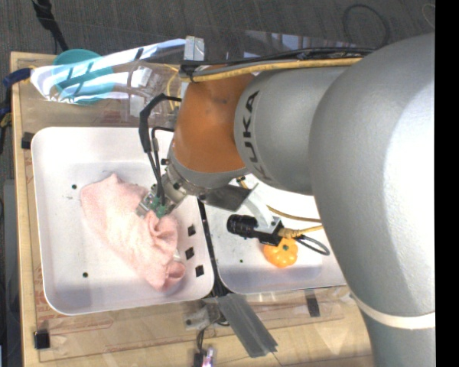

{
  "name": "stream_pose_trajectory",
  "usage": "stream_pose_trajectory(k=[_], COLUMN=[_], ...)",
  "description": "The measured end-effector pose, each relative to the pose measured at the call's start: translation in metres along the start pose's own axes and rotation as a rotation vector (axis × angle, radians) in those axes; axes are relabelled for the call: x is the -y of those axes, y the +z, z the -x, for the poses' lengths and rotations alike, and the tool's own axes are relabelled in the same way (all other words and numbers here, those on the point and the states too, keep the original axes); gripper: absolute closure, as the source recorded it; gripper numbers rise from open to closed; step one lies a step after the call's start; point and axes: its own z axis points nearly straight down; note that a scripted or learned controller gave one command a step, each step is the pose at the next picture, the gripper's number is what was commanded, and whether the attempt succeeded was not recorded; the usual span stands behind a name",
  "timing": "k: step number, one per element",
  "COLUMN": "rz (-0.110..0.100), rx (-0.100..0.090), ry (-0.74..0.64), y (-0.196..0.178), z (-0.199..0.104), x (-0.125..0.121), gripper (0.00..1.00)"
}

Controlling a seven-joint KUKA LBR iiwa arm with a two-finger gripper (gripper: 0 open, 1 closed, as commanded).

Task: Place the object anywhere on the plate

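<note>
In the left bin [61, 266]: a pink cloth [122, 232], crumpled, stretched at a slant from the upper left toward the lower right of the white floor. Near the bin's right wall, a few small dark squares, just beside the cloth's lower end.

Down on the cloth's upper right edge — the gripper [156, 203], tip touching the fabric, small green parts at the tip. Clenched or released: cannot tell, tip too small and partly sunk among folds. No telling either whether any cloth is pinched.

Above the gripper, the orange band [206, 128], then the grey arm [367, 167], reaching in from the right and covering much of the right bin [245, 280].

In the near part of the right bin, an orange lump [281, 255] — small, rounded, resting on the floor, well apart from the gripper and across the adjoining walls from the cloth.

Beyond the left bin, at the far side of the bench [122, 327], a teal thing [80, 63] beside clear plastic [149, 60].
</note>
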Motion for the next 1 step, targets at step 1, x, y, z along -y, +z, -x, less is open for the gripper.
stream_pose_trajectory(k=[1], rz=[-0.001], rx=[-0.001], ry=[0.022], y=[0.0777], z=[-0.0378], x=[-0.0599], gripper=[1.00])
